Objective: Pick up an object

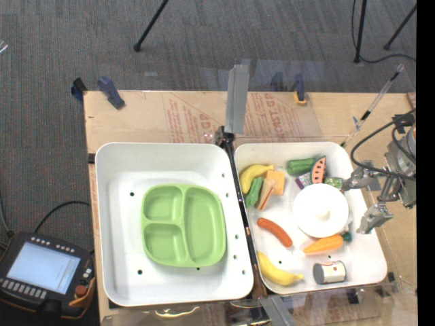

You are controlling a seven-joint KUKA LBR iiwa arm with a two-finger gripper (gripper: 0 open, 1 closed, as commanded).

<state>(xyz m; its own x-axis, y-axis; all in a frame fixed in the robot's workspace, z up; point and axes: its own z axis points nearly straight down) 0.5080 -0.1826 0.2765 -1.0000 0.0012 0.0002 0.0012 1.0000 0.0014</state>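
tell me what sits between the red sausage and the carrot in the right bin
In the camera view, the stretch between the red sausage and the carrot is bare white bin floor; the white bowl sits just above it.

Flat brown cardboard-topped bench (170, 117) with red printed lettering carries two shallow white plastic bins side by side, touching at the middle; left white bin (115, 202) sits toward bench front; right white bin (370, 263) alongside; blue clamps (109, 92) grip the bench's back edge.
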